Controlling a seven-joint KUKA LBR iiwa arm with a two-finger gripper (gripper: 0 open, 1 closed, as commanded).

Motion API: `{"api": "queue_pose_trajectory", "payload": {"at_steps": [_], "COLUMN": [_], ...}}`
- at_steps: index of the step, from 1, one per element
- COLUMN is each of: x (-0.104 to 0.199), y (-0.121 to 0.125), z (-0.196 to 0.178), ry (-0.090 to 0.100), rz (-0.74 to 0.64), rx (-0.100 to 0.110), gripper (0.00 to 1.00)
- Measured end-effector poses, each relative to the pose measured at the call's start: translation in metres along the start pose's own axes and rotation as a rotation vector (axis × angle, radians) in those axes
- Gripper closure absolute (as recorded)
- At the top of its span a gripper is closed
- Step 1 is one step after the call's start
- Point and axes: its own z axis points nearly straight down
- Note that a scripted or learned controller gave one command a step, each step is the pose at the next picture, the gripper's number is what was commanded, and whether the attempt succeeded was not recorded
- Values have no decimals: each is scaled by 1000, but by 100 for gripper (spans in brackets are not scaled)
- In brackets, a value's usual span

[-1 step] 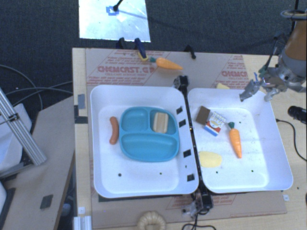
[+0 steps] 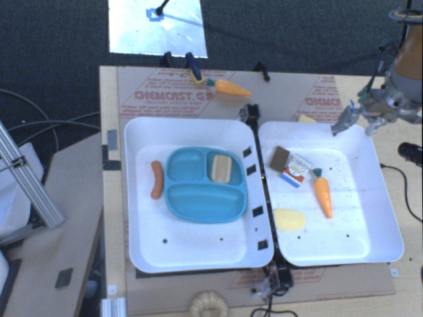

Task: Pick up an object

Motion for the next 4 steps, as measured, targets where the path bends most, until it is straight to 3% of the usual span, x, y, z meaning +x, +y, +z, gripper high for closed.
{"api": "queue_pose_trajectory", "payload": {"at_steps": [2,3,4], "x": [2,3,3], "y": [8,8,10], "z": [110,145,132], "ry": [1,0,-2], "rz": [0,-3,-5], "rx": [5,1,-5], "gripper": [0,0,100]}}
